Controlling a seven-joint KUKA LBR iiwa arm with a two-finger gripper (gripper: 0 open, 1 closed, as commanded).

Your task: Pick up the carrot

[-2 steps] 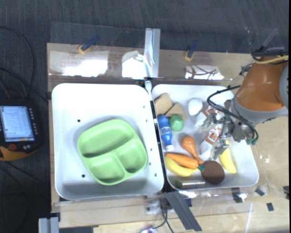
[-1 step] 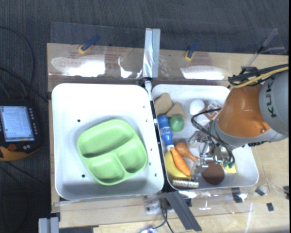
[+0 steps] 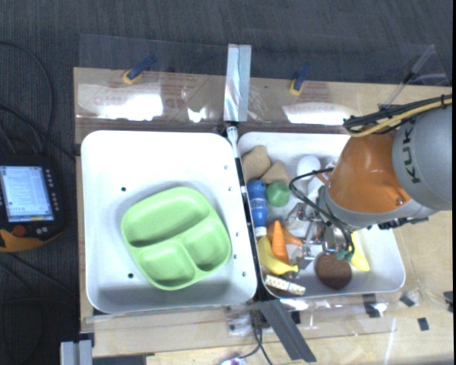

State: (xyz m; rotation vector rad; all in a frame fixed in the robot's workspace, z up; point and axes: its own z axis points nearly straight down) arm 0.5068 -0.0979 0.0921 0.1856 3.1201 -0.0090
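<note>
A smooth, tapered orange carrot [image 3: 277, 238] is seen lying in the right bin [image 3: 380, 276], against a curved yellow banana [image 3: 272, 261]. The metal gripper [image 3: 313, 233] is lowered just right of it; finger spacing cannot be told.

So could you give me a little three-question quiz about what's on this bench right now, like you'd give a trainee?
1. True or false: the green tray lies in the same bin as the carrot.
2. What lies right against the carrot's lower side?
A. a banana
B. a spoon
C. a cup
3. Fill in: the gripper hangs over the ____ bin.

Key:
1. False; the tray lies in the left bin, the carrot in the right one.
2. A
3. right
</note>
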